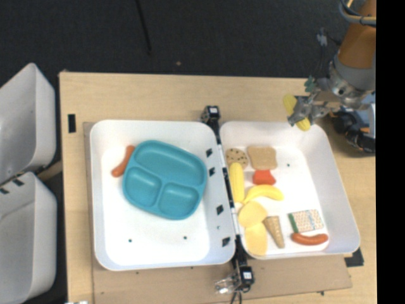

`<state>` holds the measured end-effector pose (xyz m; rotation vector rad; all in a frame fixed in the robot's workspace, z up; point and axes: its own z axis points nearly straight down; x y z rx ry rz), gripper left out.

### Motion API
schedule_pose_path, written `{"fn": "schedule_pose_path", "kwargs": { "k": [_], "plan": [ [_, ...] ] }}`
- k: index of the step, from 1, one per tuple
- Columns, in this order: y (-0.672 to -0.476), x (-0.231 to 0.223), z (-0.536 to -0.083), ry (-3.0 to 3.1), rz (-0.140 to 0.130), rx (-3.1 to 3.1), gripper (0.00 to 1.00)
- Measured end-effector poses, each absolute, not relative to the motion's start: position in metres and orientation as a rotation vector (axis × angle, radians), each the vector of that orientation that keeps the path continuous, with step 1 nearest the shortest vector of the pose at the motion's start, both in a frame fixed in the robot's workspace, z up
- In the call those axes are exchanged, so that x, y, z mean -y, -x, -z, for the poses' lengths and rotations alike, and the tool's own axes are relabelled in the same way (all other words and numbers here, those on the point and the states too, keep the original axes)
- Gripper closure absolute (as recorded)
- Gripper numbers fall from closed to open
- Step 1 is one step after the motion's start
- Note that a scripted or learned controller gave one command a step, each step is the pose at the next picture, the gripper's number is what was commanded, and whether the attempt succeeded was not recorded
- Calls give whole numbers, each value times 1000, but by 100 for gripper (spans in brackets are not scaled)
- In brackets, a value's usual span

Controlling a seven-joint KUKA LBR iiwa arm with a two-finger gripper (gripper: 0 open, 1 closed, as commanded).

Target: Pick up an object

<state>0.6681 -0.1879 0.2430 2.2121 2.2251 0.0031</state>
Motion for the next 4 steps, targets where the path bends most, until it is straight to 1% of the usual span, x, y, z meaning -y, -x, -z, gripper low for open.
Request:
{"fn": "schedule_pose_path", "kwargs": {
  "k": [1, 2, 3, 4],
  "plan": [
    [-649, 147, -251, -2216, -2, -2225, 100],
    [-618, 113, -244, -2217, 1, -2227, 100],
    [-599, 66, -252, -2216, -2, -2228, 100],
    [-584, 44, -250, -2218, 1, -2226, 100]
  ]
}}
